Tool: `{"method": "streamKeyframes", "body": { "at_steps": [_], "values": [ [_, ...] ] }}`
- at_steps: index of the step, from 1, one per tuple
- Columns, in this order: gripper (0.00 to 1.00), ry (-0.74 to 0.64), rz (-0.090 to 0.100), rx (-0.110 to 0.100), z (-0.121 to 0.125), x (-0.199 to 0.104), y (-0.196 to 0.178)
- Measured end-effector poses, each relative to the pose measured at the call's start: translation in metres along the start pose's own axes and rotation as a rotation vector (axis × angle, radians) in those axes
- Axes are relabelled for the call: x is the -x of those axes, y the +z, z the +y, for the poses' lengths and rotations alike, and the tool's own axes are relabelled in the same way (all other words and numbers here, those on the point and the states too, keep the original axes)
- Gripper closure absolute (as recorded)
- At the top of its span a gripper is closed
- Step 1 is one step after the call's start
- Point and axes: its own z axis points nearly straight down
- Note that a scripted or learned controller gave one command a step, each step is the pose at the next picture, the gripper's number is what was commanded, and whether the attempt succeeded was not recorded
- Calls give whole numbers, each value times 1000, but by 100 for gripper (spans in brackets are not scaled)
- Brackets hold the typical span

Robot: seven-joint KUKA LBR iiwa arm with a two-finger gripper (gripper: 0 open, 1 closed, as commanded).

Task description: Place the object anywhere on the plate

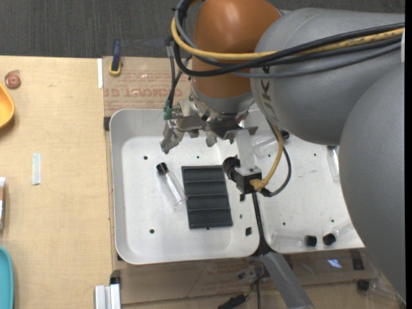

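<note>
My two-finger gripper [168, 140] hangs over the far-left part of the left shallow white bin [129, 237]; I cannot tell its state, and nothing is seen in its hold. The clear plastic vial with a black cap [169, 182] lies on the bin floor just beside the black ribbed rectangular plate [206, 197], at the plate's left edge. I judge the pick not yet made: next I must descend on the vial, grasp it, and carry it right onto the plate.

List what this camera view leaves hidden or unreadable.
- Right bin: largely covered by the arm.
- Gripper: its state unreadable under the orange band.
- Clear tube beside the black ridged block: contents too small to tell.
- Plate: cannot identify one.
</note>
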Motion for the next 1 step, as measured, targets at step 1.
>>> {"method": "streamKeyframes", "body": {
  "at_steps": [1],
  "values": [
    [100, 3, -2, -3, 0, 2, -8]
  ]
}}
